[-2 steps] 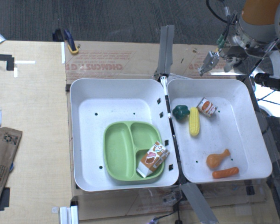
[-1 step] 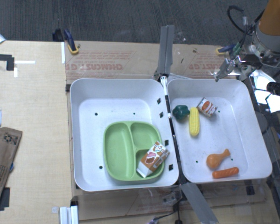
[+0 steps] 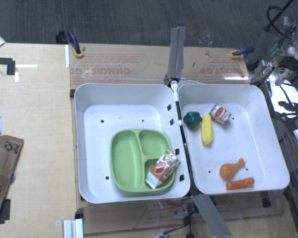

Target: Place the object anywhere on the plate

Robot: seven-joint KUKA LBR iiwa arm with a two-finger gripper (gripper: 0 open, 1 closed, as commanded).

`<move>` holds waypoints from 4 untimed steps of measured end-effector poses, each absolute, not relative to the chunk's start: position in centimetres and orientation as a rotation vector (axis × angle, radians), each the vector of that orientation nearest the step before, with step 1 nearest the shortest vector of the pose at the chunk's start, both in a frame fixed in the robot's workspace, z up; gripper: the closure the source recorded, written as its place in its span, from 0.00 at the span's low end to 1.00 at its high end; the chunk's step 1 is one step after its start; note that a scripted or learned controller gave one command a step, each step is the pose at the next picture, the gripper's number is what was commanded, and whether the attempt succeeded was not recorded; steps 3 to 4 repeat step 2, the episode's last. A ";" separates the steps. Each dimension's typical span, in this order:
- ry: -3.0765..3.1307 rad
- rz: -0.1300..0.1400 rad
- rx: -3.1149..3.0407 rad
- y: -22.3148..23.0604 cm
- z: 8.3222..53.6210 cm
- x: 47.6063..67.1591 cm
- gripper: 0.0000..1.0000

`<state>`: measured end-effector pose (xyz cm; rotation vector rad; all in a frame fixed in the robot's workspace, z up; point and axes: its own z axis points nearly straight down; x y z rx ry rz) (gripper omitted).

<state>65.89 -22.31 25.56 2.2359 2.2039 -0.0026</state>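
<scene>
Carton on plate — lower centre of frame

You see the carton (image 3: 162,168) overlapping the green plate's (image 3: 126,157) lower-right rim, the left bin's (image 3: 89,133) upper floor open — end effector state: cannot tell.

Carton (image 3: 162,169) blocks plate (image 3: 125,157) right; left compartment free.

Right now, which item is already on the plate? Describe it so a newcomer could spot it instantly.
Look in the left white bin, which holds a green divided plate. In the plate's lower right compartment a small carton lies tilted. It is the only boxy, printed orange-and-white thing there; the other toys are all in the right bin.
</scene>
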 end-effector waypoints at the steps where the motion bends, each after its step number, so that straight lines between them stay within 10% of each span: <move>1: 2.154 -0.004 2.287 -21.5 17.3 65.9 0.00; 4: 2.184 -0.001 2.254 -20.9 23.9 65.9 0.00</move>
